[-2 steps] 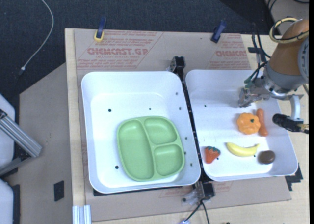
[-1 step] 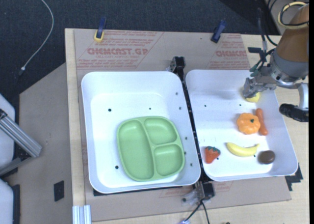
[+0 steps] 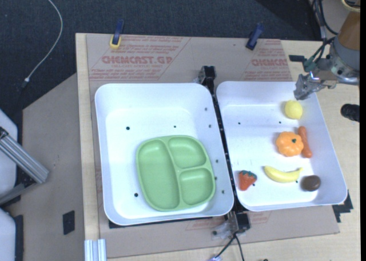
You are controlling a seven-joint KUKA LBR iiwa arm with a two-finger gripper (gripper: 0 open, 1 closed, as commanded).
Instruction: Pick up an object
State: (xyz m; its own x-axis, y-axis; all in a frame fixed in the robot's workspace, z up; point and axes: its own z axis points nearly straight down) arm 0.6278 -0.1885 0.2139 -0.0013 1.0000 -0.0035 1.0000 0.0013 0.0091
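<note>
Your gripper [image 3: 301, 91], grip state unreadable, hangs by the right bin's [image 3: 257, 97] far edge over the lemon [image 3: 293, 109]: probably light, smooth, roll-prone, so pinch across its middle.

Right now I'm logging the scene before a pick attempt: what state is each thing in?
Hand: above the right bin's far edge, holding nothing.
Lemon: lying in the right bin, just below the hand.
Pumpkin: upright, touching the carrot.
Banana: lying flat.
Strawberry: lying loose.
Green tray: flat in the left bin.
</note>
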